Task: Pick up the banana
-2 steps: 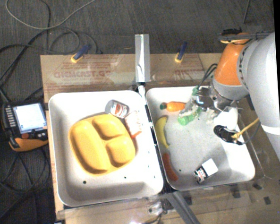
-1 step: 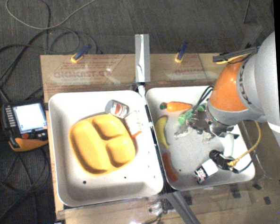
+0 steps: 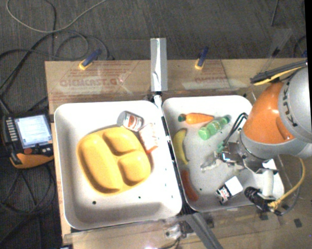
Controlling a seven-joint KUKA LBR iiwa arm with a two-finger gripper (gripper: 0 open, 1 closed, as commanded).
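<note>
The banana (image 3: 179,146), yellow with a greenish end, lies lengthwise against the left wall of the right bin (image 3: 240,98). My gripper (image 3: 215,161) hangs low over the middle of that bin, to the right of the banana and a little nearer the front, apart from it. Nothing shows held in it. The grey arm with its orange band (image 3: 266,122) comes in from the right and hides the bin's right side.
In the right bin lie an orange carrot (image 3: 196,117), a green bottle (image 3: 214,127), a red-orange piece (image 3: 187,185) by the front left and a white-and-black box (image 3: 229,188). The left bin (image 3: 69,168) holds a yellow divided plate (image 3: 116,158), a can (image 3: 129,120) and a red-white packet (image 3: 149,138).
</note>
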